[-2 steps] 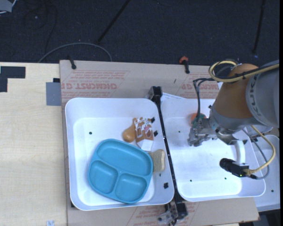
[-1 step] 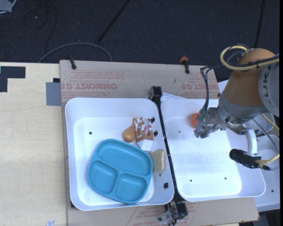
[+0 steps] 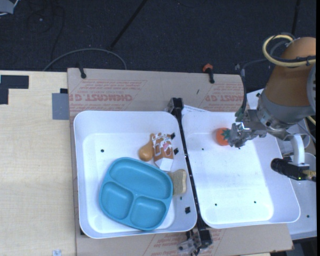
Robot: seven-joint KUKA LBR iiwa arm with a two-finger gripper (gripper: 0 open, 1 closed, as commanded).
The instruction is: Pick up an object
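A robotics lab is showing itself here: two white bins (image 3: 232,217) are sitting left of and below the claw (image 3: 236,136) on a clamped cardboard sheet (image 3: 128,89), cables (image 3: 85,52) are trailing over dark carpet beyond it (a test bench, not a home).

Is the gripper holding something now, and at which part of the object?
It cannot be told. The gripper is right beside the orange object in the right bin, touching or nearly so, but no grasp is visible.
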